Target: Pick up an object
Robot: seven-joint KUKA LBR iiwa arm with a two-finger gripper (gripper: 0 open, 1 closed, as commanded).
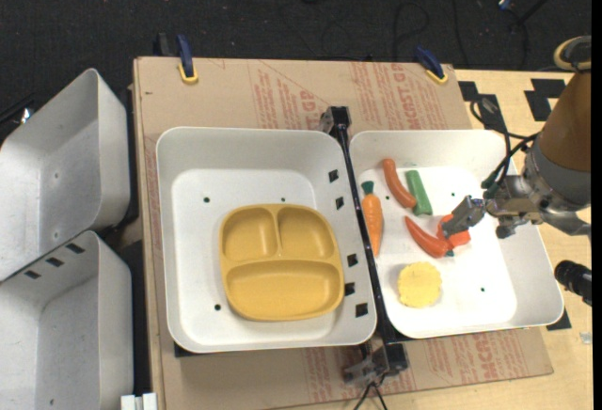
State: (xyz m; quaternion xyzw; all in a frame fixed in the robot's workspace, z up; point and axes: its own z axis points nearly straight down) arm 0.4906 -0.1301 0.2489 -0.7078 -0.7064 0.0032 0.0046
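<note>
The right bin holds several toy foods: an orange carrot by its left wall, a red-orange sausage, a green piece, a red pepper-like piece and a yellow round piece. My gripper reaches in from the right and hangs low over the middle of that bin, its tips right at the red piece's right end. Something red-orange shows at the fingertips; I cannot tell whether it is held.
The left bin carries a yellow sectioned plate. A black divider runs between the bins. The arm's grey and orange body stands over the right bin's right rim. White containers sit far left.
</note>
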